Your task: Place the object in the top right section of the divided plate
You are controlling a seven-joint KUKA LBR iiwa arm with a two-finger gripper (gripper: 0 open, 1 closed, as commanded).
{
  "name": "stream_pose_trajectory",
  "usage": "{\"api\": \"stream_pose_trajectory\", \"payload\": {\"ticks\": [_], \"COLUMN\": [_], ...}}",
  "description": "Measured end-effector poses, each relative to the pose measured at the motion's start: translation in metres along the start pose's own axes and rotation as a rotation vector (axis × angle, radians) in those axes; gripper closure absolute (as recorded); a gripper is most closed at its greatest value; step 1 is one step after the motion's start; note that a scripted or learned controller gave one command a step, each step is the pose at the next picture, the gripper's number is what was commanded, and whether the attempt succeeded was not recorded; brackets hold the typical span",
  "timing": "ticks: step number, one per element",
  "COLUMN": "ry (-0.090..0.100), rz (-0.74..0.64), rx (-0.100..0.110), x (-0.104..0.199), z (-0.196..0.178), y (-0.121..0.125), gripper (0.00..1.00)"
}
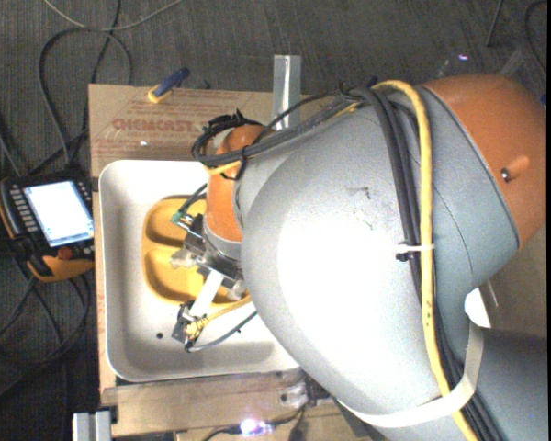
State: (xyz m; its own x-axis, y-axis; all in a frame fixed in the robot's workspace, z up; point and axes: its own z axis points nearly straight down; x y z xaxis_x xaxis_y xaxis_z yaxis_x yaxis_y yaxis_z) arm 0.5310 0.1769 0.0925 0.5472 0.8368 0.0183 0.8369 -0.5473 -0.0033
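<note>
The yellow plate point(162, 220) looked like glossy plastic, the white bin point(129, 338) smooth. The arm's grey shell point(349, 274) was matt

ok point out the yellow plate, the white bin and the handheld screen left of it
yellow plate point(161, 220): camera view, bare left side
white bin point(133, 338): camera view, bare floor, lower left
handheld screen point(57, 211): camera view, middle of lit display

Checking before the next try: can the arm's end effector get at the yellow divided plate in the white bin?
Probably yes. The end effector hangs over the yellow divided plate in the white bin, with nothing visible between them. The arm hides part of the plate, so that part is unsure.
</note>
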Motion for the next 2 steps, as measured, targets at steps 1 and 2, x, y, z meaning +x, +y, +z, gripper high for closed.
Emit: {"api": "stream_pose_trajectory", "payload": {"ticks": [1, 2], "ry": [-0.028, -0.028], "rz": [0.399, 0.504], "rx": [-0.009, -0.003], "x": [0.047, 0.034], "z": [-0.067, -0.004], "y": [0.024, -0.049], "gripper": [0.0, 0.0]}}
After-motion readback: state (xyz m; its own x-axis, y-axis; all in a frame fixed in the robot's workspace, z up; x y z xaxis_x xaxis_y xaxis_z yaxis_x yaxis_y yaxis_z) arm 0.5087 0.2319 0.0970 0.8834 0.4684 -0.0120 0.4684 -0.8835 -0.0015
